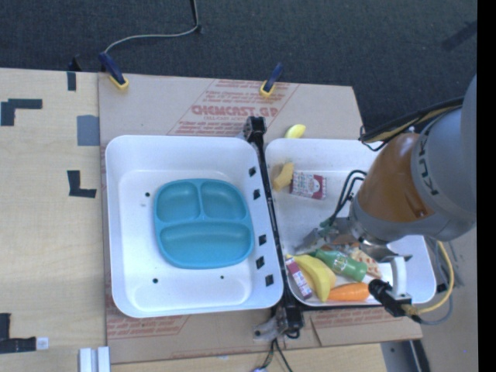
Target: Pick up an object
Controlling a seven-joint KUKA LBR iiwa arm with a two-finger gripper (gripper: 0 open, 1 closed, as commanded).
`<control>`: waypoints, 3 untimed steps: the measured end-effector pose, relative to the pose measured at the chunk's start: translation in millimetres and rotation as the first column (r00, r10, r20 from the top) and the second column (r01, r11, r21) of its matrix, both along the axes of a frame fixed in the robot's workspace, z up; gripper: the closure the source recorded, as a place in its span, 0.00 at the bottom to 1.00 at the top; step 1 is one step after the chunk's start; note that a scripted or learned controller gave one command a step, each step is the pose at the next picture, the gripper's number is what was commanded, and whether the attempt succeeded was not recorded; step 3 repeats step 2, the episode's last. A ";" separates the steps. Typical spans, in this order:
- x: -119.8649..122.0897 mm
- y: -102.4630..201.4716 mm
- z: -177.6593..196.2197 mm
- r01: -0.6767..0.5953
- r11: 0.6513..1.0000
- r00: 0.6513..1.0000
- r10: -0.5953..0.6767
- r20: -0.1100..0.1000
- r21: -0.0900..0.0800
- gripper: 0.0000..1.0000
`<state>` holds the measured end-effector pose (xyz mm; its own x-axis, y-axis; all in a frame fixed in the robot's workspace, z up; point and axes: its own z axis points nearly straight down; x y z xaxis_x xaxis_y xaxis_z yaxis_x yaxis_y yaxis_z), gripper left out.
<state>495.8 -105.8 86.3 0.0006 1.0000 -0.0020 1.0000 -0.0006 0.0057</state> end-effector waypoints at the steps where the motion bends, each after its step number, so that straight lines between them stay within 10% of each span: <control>1: 0.4 0.0 9.5 0.001 1.000 1.000 -0.001 0.000 0.000 1.00; 2: 50.5 85.2 97.9 -0.003 1.000 1.000 0.003 -0.006 0.003 1.00; 3: 50.5 85.2 97.9 -0.003 1.000 1.000 0.003 -0.006 0.003 1.00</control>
